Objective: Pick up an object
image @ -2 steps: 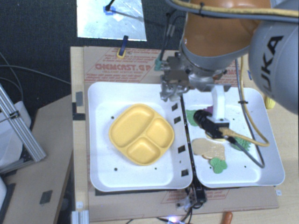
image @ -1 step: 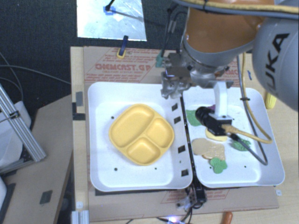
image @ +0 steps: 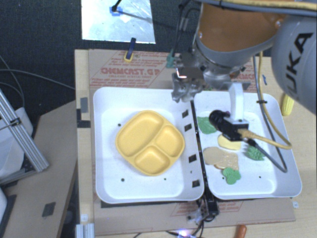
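A yellow divided plate [image: 150, 142] lies in the middle of the left bin [image: 106, 182]. The right bin [image: 277, 182] holds several small food-like pieces: a green leaf [image: 206, 126], a pale yellow piece [image: 229, 143], a tan flat piece [image: 221, 157], a small green piece [image: 231, 175] and another green piece [image: 255, 153]. My gripper [image: 185, 92] hangs over the far end of the divider between the two bins, above and apart from all these pieces. Nothing shows in its grasp.
The arm's orange and grey body [image: 242, 19] covers the far right of the bench. A yellow cable [image: 270, 142] runs across the right bin. A blue and yellow marker [image: 130, 50] lies on the cardboard behind the bins.
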Robot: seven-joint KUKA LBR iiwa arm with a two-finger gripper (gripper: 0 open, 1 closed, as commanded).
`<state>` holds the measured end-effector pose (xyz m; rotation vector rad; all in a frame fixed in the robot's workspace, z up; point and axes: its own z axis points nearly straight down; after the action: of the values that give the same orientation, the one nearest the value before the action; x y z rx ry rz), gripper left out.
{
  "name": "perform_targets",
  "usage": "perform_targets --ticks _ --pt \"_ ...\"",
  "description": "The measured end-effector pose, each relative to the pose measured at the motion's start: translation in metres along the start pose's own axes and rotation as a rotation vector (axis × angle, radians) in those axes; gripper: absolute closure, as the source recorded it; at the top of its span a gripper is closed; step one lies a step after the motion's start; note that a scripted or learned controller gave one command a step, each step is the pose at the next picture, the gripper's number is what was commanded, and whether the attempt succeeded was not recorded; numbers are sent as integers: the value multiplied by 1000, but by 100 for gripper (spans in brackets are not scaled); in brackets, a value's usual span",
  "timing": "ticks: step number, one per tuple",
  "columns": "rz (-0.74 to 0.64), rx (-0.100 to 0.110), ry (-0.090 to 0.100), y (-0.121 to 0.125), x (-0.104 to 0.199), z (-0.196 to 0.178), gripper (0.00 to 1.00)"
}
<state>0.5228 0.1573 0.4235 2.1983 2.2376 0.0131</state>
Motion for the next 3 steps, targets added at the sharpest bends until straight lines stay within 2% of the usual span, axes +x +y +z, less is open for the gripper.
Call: perform_targets --ticks 3 --pt "-15 -7 1 2 1 -33 100"
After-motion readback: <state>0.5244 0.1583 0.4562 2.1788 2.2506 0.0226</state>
